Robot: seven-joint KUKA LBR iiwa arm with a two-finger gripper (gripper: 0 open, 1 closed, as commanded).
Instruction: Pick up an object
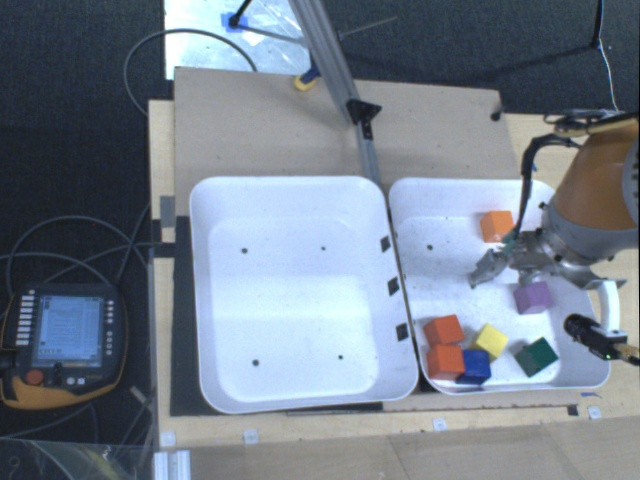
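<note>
- Over the right bin (pixel 420 203) hangs the claw (pixel 492 268), reaching in from the right on the grey arm with its orange band (pixel 590 183); we see its fingers spread apart with nothing between them.
- Below and around it lie the blocks: an orange cube (pixel 496 225) near the bin's far side, a purple cube (pixel 532 296) just beside the wrist, and along the near edge a cluster of two orange blocks (pixel 445 343), a yellow cube (pixel 491 340), a blue block (pixel 476 365) and a green block (pixel 537 356).
- We judge the purple cube or the lone orange cube the likeliest targets, since each stands apart from its neighbours (the cluster by the near wall is packed tight, some pieces touching).
- These look like small rigid blocks, light and hard; we would expect them to neither crush nor bend, though smooth faces may slide if pinched off-centre.
- Our advice is to close on two opposite flat faces, squarely across the middle, not on corners.
- Beside it, the left bin (pixel 290 193) sits on the counter (pixel 260 118).
</note>
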